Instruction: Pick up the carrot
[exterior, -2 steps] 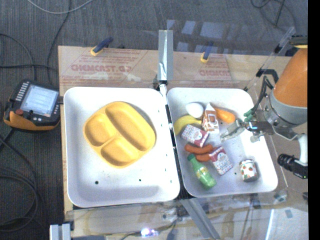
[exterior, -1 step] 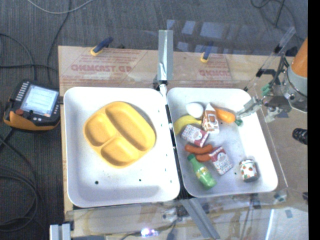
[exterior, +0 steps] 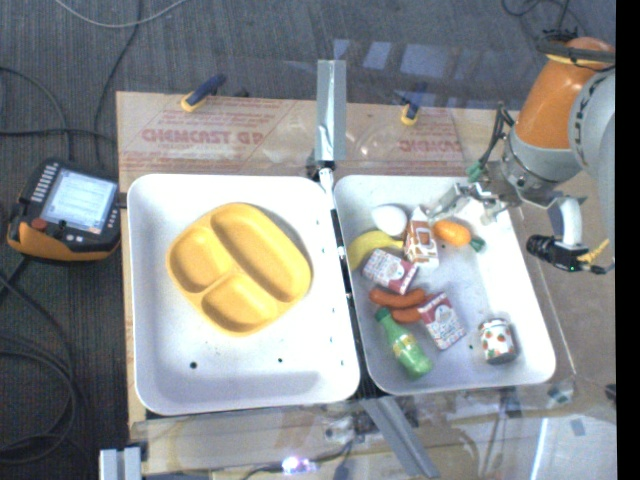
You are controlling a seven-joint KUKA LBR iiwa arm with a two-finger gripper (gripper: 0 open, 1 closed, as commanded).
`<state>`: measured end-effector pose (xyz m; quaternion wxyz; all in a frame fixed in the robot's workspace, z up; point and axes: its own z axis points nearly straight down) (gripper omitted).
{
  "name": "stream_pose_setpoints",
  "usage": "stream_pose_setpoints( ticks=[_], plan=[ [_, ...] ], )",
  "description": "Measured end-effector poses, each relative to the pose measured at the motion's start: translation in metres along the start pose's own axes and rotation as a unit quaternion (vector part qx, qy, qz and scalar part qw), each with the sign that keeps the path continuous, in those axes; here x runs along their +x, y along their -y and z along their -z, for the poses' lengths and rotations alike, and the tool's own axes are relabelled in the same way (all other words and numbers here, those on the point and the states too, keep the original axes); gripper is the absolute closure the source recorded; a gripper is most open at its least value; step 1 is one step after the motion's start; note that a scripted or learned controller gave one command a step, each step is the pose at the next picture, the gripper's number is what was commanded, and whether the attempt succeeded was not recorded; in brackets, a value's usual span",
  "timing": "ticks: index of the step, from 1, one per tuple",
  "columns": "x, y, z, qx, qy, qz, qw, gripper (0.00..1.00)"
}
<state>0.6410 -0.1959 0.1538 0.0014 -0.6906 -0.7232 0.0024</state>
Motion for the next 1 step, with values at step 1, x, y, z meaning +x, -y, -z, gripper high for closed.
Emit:
stream_pose_setpoints(
  ticks=[1],
  plan=[
    [-0.0216,-0.0198,-0.0367,-0.013,0.003,0.040,0.9991,0.00]
  ],
)
